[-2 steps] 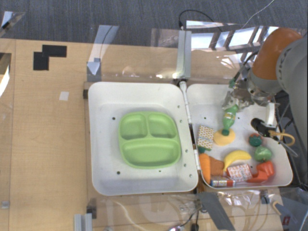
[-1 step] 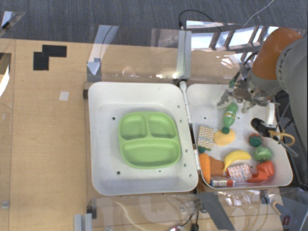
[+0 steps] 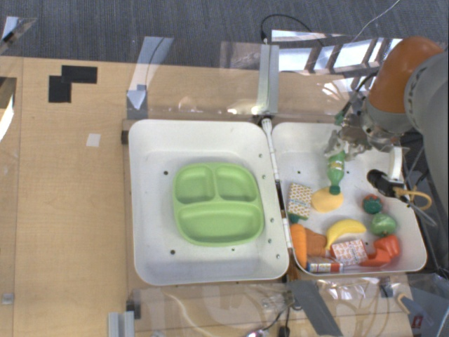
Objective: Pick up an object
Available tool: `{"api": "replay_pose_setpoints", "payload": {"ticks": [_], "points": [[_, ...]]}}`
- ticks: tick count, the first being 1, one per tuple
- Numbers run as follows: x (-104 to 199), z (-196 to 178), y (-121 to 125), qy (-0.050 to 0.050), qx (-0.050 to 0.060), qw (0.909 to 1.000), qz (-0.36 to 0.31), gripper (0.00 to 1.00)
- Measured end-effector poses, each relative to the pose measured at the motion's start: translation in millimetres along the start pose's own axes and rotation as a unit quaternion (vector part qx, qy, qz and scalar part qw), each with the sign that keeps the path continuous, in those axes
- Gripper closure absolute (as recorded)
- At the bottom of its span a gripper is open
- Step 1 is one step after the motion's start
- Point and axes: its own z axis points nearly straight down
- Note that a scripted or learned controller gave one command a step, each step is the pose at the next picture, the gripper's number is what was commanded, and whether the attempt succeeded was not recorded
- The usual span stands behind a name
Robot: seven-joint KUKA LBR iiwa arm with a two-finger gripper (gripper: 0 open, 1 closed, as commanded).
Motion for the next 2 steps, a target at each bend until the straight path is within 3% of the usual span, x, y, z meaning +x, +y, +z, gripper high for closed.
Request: {"api": "replay_pose_setpoints", "payload": {"ticks": [1,2], "points": [[91.8,-101.1,3.5,-0.001,0.002,0.9998,0.021,1.00],[69.7,-105.0,5.9,-0.002,0.003,0.9995,-0.030,1.00]]}}
